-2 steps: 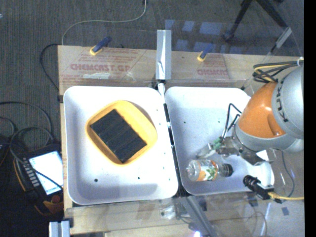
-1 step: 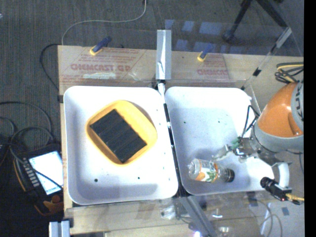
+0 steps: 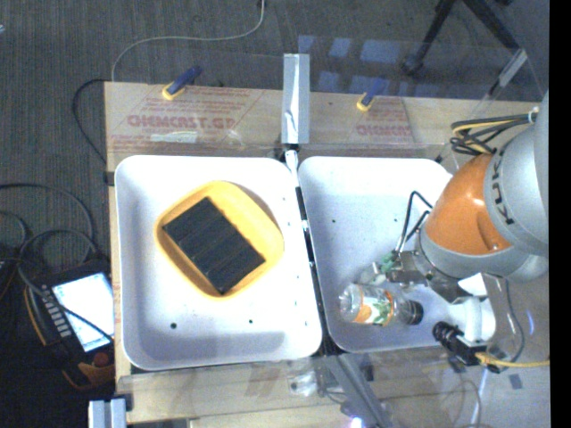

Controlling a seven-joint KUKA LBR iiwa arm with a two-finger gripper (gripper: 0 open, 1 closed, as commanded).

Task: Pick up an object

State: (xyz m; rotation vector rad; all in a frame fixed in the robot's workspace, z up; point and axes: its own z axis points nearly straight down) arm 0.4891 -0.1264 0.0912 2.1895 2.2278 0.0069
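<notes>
Camera view: bottle (image 3: 378, 305) lying flat, long axis left-right; pincer (image 3: 399, 270) grip state unclear.

Two white bins sit side by side on the table, a left bin (image 3: 134, 328) and a right bin (image 3: 357, 203). The left one has one yellow dish (image 3: 259, 214) with one black ridged block (image 3: 214, 244) in it. The right one has one small bottle (image 3: 373, 305) lying down. One robot arm (image 3: 486, 217) reaches in. Two blue-and-yellow clamps (image 3: 181, 82) grip the table's far edge.
</notes>
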